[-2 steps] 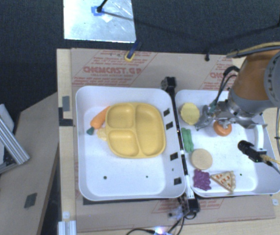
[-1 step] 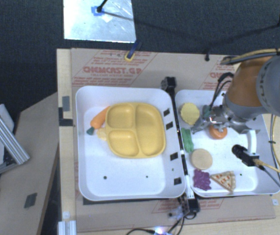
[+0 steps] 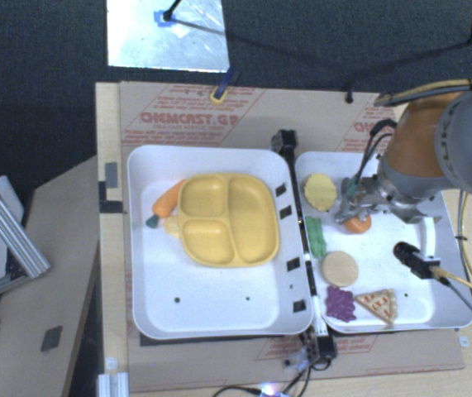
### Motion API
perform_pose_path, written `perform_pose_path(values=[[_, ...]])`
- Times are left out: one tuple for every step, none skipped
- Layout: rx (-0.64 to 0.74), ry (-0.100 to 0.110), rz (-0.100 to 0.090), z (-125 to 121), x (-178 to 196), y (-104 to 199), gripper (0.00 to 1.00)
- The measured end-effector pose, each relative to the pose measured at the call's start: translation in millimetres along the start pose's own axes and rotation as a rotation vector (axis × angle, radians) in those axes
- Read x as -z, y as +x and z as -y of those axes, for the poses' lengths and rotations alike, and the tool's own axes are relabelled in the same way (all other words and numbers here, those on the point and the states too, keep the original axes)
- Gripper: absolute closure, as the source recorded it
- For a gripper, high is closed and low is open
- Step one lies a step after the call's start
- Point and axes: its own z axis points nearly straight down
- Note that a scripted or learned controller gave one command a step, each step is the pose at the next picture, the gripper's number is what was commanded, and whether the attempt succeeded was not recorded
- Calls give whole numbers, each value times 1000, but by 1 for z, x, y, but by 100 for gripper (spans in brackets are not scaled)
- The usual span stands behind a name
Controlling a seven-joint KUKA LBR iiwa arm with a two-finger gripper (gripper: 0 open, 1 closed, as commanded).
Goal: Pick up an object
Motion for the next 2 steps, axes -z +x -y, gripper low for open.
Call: perform_pose_path(values=[[0,0,0,8,54,1,100],[3,-1,0,14,105,7,100]])
